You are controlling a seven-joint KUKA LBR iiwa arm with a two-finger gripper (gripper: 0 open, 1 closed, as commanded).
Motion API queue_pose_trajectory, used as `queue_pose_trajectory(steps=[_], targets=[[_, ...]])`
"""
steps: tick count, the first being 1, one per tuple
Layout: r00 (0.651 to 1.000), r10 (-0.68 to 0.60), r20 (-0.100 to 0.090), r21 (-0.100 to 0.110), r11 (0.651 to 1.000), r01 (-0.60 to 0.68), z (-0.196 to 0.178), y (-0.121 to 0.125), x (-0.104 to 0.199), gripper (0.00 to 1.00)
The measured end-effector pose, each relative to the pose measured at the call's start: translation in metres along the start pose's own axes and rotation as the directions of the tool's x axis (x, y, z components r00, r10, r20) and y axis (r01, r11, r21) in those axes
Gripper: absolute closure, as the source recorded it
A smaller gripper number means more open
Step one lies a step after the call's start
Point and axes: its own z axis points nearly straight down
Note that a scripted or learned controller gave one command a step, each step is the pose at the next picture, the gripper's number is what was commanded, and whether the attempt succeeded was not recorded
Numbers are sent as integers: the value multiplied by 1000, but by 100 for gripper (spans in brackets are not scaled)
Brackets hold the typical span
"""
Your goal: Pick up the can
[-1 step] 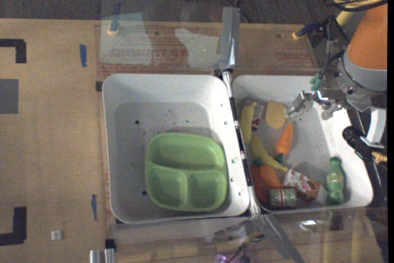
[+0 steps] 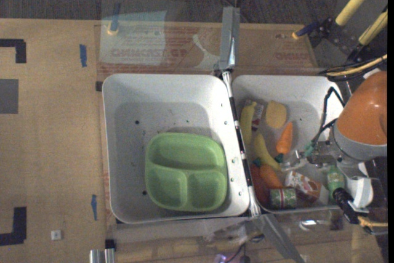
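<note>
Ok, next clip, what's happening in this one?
The arm reaches in from the right, low over the right bin, which holds toy food. The can lies on its side near the bin's front edge, among a carrot and bananas, and nothing is lifted yet. A green tray sits in the left bin.

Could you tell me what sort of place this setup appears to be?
Probably a robot lab's bin-picking bench: two white bins on a taped cardboard-covered bench, toy food like the can, and a robot arm.
</note>
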Motion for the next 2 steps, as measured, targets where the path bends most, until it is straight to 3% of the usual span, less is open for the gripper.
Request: queue_pose_trajectory(steps=[1, 2], targets=[[955, -298, -1, 4, 955, 298, -211, 27, -55, 0], [859, -513, 3, -2, 859, 513, 8, 97, 13, 0]])
